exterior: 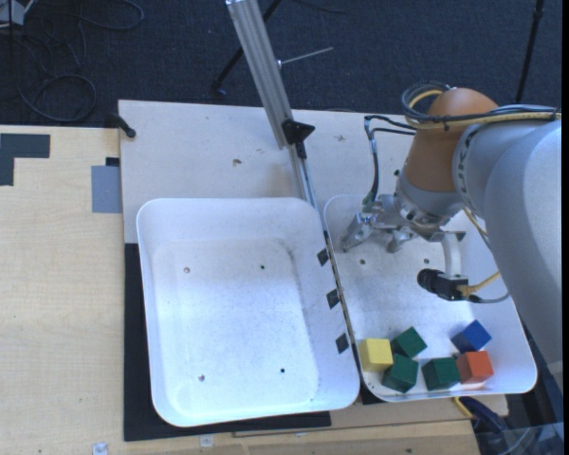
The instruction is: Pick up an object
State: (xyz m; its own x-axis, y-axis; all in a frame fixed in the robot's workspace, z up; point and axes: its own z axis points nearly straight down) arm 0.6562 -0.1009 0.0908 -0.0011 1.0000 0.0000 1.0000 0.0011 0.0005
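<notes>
Several small blocks lie in the near corner of the right bin (512, 379): a yellow block (376, 353), three green blocks (410, 341) (401, 373) (441, 373), a blue block (471, 335) and an orange block (474, 366). My gripper (375, 239) hangs over the far end of that bin, well away from the blocks. Its two fingers stand spread apart, open, with nothing between them.
The left bin (154, 218) sits beside the right one, with black clips (333, 298) along their shared edge. A slanted metal rail (266, 74) rises behind the bins. A black cable connector (442, 283) hangs from the arm over the right bin.
</notes>
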